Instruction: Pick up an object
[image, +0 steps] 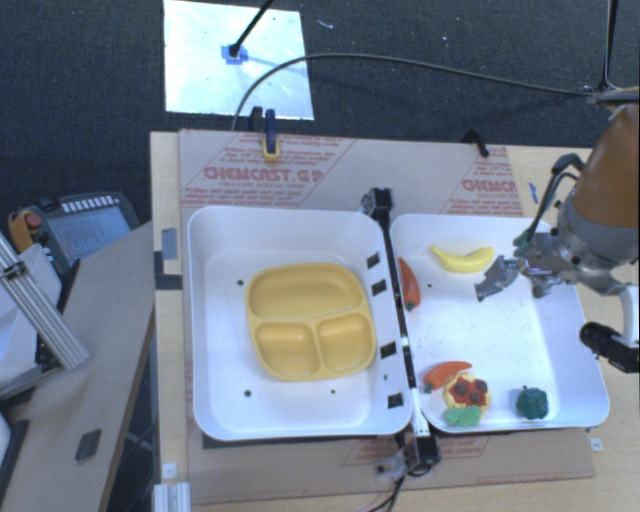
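Item: toy banana (462, 259), located at the far side of the right bin (500, 350), long axis running left-right. Gripper (497, 277): positioned just right of and slightly nearer than the banana, empty; finger spacing cannot be told.

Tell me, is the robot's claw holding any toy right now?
No. The gripper hangs over the right bin near the banana, with nothing between its fingers.
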